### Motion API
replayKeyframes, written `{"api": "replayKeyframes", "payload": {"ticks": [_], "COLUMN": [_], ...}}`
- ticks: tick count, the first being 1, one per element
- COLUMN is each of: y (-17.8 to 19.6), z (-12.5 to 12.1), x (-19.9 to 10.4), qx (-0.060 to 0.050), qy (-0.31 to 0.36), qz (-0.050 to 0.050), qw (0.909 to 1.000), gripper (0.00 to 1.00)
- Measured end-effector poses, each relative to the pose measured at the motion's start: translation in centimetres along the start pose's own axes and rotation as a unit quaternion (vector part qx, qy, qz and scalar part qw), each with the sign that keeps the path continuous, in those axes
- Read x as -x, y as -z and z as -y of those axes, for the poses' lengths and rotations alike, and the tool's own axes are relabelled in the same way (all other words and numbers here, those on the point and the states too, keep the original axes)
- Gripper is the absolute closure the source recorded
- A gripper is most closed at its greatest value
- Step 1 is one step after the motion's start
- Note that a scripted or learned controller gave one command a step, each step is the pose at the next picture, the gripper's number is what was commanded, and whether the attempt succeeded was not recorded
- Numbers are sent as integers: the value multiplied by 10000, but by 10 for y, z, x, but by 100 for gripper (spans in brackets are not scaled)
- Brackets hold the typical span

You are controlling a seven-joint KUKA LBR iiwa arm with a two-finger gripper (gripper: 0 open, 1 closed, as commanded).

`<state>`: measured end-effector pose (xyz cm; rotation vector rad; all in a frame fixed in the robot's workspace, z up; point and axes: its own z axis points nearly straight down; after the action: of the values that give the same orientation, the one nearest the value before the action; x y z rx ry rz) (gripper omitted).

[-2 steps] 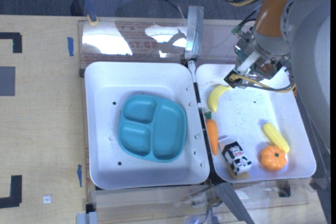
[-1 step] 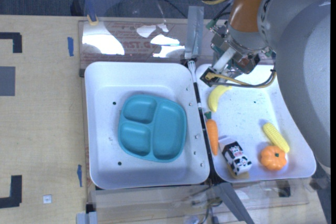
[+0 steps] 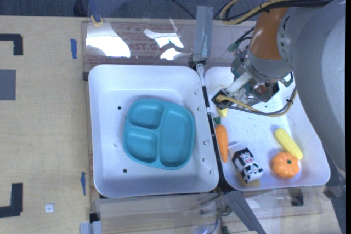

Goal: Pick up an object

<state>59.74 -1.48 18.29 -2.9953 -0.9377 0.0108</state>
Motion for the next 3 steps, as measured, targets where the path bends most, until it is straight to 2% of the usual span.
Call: {"api": "replayKeyframes", "payload": {"ticks": [1, 2, 3], "y": [1, 1, 2], "z": [-21, -18, -25], "x": [4, 4, -39], "qx": [25, 12, 31], "qy": [567, 815, 2449], "qz": [-22, -15, -22], "qw": [9984, 9967, 9695], "gripper": [100, 100, 100]}}
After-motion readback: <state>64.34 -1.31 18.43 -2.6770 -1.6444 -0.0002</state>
